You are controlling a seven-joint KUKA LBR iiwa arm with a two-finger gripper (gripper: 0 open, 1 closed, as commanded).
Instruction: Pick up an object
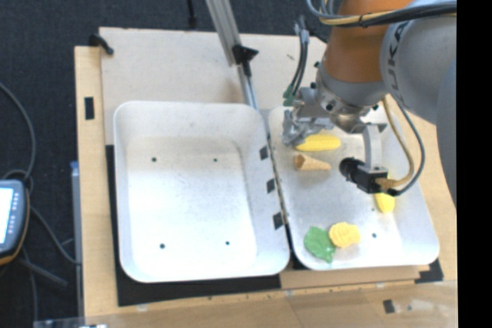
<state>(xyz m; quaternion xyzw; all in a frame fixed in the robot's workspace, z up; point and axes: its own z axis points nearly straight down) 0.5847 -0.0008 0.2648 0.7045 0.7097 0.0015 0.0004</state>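
Note:
My gripper (297, 130) hangs low over the far left part of the right bin (407, 242), under the arm's orange band. A yellow corn-shaped piece (318, 142) lies right beside the gripper, at its right, and may be touching it. Just in front of that lies a tan cone (311, 162). A small yellow piece (384, 202) sits toward the bin's right side, partly behind a black part of the arm. Near the front edge a round yellow piece (344, 234) rests against a green leafy piece (318, 243).
The left bin (131, 165) stands beside the right one, their walls meeting at a divider with black clips (270, 184). A slanted aluminium post (223, 11) rises behind the bins. Cables loop off the wrist over the right bin.

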